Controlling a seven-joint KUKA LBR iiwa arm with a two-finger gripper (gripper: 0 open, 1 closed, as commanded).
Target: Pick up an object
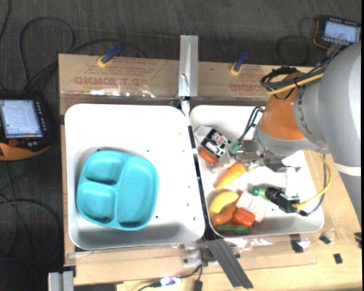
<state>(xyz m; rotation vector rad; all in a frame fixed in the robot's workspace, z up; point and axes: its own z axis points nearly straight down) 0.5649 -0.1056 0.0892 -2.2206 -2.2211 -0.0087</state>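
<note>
We see the gripper [240,153] low over the middle of the right bin [312,220], at the end of the grey arm [346,102] that comes in from the right with its orange band [280,121] just above the wrist. From this angle we cannot tell whether it is spread or pressed together, and we see nothing held in it.

Just below and left of the gripper lies an orange carrot-shaped piece [230,174], tilted, its upper end very near the gripper; we cannot say whether they touch. To the left, against the bin's inner wall, we find a small black-and-white item [213,141] with a reddish-orange piece [207,156] just beneath it. Toward the near edge sits a tight cluster: a yellow piece [222,200], a red piece [243,216] touching it, and a green piece [233,229] under both.

The left bin [85,120] holds a turquoise divided plate [117,188], lying flat toward its near left part.

Both bins rest on a cardboard sheet [133,74]. Off the bench to the left we see a handheld screen unit [17,123] on the dark floor.
</note>
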